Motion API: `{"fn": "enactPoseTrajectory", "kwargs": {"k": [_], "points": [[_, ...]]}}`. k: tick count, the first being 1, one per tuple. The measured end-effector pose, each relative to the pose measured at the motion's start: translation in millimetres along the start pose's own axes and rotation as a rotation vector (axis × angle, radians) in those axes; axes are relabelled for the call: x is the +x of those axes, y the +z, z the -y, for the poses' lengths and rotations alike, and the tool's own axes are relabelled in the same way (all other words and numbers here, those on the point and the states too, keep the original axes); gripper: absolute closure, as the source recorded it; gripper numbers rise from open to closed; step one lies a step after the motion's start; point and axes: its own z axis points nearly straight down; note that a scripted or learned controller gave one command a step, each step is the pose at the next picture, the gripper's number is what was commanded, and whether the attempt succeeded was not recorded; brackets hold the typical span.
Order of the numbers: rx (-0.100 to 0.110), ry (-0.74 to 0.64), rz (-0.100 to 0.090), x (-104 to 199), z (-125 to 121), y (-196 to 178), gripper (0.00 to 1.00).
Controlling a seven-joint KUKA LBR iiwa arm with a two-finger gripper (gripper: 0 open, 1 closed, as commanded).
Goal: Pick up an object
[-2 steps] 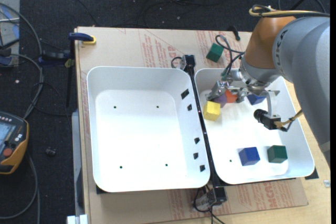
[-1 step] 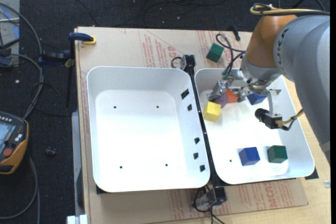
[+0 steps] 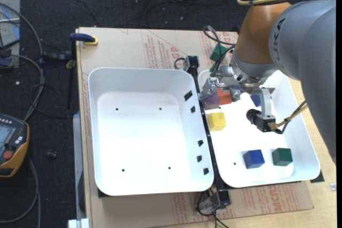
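Item: KUKA arm (image 3: 299, 34), grey with orange band, reaching in from the right over the right-hand bin (image 3: 302, 168).

End effector (image 3: 223, 88): low over the upper left part of the right bin, close to the wall shared with the left bin (image 3: 144, 131). Whether it is wide, narrow or holding anything cannot be told; the wrist hides it.

Task's things, all in the right bin:
- Yellow block (image 3: 216, 121), one, just below the end effector, near the bin's left wall.
- Orange-red block (image 3: 225, 97), one, partly under the end effector.
- Purple block (image 3: 212, 99), one, beside the orange-red one, also partly covered.
- Blue block (image 3: 254, 158), one, toward the near edge.
- Green block (image 3: 281, 156), one, just right of the blue block, apart from it.
- A bluish piece (image 3: 256, 99) right of the wrist; too covered to name.

Bins: two, white, side by side on the counter (image 3: 139, 45).

Handling note (judgement): the step in hand appears to be descent onto the orange-red and purple pair. These sit close together and near the wall, so the grasp should centre on one block alone, keep clear of the bin wall, and lift straight up. The blue or green block would be an easier pick.
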Motion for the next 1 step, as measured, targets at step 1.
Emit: {"fn": "enactPoseTrajectory", "kwargs": {"k": [1], "points": [[0.005, -0.008, -0.006, 18.9, 3.2, -15.0, 1.00]]}}
